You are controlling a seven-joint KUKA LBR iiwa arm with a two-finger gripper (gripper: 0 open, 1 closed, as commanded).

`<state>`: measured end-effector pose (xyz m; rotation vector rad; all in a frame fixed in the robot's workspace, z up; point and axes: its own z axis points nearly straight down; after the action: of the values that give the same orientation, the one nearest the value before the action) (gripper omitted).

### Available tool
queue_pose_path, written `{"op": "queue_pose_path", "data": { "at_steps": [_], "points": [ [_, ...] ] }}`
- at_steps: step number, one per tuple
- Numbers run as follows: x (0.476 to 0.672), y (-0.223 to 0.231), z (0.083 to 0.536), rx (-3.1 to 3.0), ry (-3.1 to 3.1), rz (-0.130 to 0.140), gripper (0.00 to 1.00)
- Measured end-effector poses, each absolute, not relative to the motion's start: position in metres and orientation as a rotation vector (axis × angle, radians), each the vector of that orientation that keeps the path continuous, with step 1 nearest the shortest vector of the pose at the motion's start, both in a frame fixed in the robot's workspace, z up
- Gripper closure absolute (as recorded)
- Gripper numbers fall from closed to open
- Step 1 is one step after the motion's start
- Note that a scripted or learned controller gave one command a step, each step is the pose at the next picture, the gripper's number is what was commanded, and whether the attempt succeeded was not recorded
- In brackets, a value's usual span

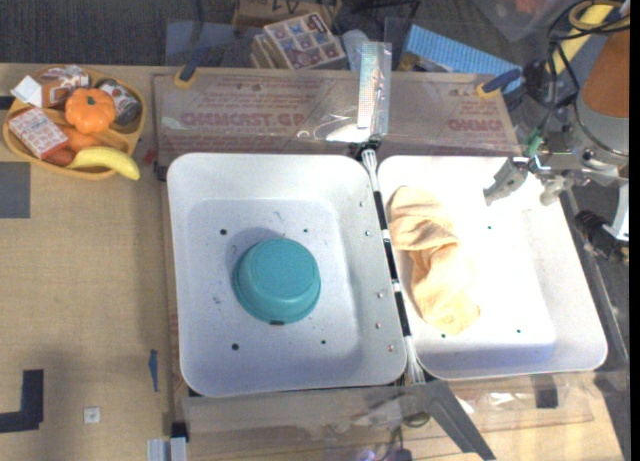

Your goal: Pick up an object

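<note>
White plastic is being presented by two shallow bins set side by side on the bench, with their inner rims meeting along a central seam. The left bin (190,199) is being occupied by a teal bowl (278,280), which is lying upside down near the middle of the bin floor, well apart from every wall. The right bin (560,289) is being occupied by a pale yellow cloth (432,259), which is lying crumpled along the bin's left side, just beside the seam, and is stretching from the upper part of the floor down toward the lower middle.

The gripper (527,183) is being held over the upper right corner of the right bin, well apart from the cloth and from the bowl. Its two fingers are being kept spread apart, and nothing is being gripped between them. The arm is being seen at the right edge of the view, with its orange band (608,79) above the wrist.

A small dish of toy food (72,121), including an orange pumpkin and a yellow banana, is being kept on the bench at upper left, outside both bins.
</note>
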<state>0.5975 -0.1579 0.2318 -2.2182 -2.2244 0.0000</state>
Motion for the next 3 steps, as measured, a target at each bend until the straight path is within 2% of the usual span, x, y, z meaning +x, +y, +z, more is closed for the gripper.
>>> {"op": "queue_pose_path", "data": {
  "at_steps": [1, 2, 3],
  "points": [
    [0.629, -0.148, 0.215, -2.011, -2.419, -0.002, 0.0],
    [0.639, -0.192, 0.285, -2.128, -2.317, -0.001, 0.0],
    [0.642, -0.119, 0.103, -1.979, -2.443, -0.002, 0.0]
  ]
}}
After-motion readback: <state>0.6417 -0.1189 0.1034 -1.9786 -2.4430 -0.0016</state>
